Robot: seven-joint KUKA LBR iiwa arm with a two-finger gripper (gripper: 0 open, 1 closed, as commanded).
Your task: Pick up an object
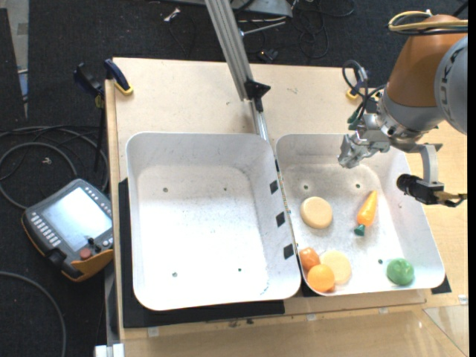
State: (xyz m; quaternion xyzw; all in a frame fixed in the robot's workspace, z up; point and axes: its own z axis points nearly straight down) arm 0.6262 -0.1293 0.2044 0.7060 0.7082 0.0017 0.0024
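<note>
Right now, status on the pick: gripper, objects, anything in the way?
Gripper up over back of right bin, nothing seen in it. Carrot, cream disc, green ball, orange cluster all lying in bin. Path down unobstructed.

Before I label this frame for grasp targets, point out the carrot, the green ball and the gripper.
carrot (pixel 367 207): camera view, middle of its orange body.
green ball (pixel 400 271): camera view, centre of its top.
gripper (pixel 351 157): camera view, at its fingertips above the right bin.
</note>
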